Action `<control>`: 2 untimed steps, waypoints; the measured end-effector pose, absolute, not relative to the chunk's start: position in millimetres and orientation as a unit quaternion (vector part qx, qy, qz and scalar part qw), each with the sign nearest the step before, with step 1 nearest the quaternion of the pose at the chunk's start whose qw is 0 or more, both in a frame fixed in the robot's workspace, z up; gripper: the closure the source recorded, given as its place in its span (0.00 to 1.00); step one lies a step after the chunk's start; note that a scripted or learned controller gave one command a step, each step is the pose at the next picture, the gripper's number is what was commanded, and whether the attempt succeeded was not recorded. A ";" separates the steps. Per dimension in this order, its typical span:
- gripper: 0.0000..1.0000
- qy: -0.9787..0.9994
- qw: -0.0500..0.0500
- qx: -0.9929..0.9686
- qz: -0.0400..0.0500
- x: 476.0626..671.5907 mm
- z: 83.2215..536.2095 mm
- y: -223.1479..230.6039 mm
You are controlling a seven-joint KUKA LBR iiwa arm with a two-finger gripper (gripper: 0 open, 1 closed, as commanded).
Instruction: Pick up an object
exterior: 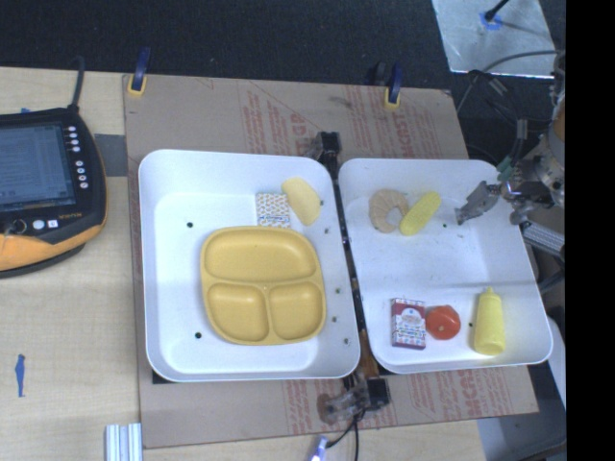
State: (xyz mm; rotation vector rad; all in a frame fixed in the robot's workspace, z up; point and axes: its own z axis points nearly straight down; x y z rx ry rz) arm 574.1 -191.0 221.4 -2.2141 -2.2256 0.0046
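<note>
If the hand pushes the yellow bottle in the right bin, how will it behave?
The yellow bottle lies on its side near the right bin front wall, so it would probably roll rather than tip. It looks like smooth plastic, likely light and somewhat slippery. The red round toy beside it might get nudged.

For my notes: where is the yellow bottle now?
The yellow bottle lies in the right bin, near its front right corner, just right of the red tomato.
</note>
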 end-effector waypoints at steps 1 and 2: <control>0.00 -0.709 0.001 -0.705 0.002 652.4 189.3 -127.7; 0.00 -0.709 0.001 -0.706 0.002 644.9 93.8 -125.4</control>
